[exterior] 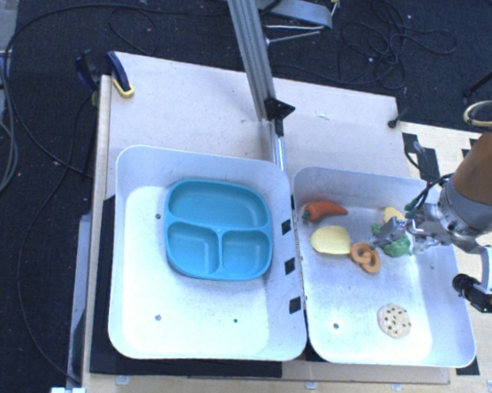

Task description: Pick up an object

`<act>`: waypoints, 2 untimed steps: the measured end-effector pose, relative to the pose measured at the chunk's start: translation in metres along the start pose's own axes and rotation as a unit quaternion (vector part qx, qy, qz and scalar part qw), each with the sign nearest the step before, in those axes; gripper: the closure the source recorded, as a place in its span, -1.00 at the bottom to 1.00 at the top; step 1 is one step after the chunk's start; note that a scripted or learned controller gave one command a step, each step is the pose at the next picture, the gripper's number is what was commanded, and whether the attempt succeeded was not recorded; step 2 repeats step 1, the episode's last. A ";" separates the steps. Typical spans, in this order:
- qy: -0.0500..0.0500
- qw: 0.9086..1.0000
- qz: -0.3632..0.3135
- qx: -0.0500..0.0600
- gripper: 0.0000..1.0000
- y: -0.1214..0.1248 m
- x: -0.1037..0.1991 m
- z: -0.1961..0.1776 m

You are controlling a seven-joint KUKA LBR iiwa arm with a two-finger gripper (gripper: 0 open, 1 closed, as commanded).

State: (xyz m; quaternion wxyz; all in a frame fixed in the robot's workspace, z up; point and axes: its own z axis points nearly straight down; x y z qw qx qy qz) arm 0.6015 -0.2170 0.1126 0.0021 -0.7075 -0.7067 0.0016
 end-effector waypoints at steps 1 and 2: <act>-0.002 1.000 0.000 -0.004 1.00 0.002 -0.001 -0.015; -0.002 1.000 0.000 -0.004 1.00 0.002 -0.001 -0.015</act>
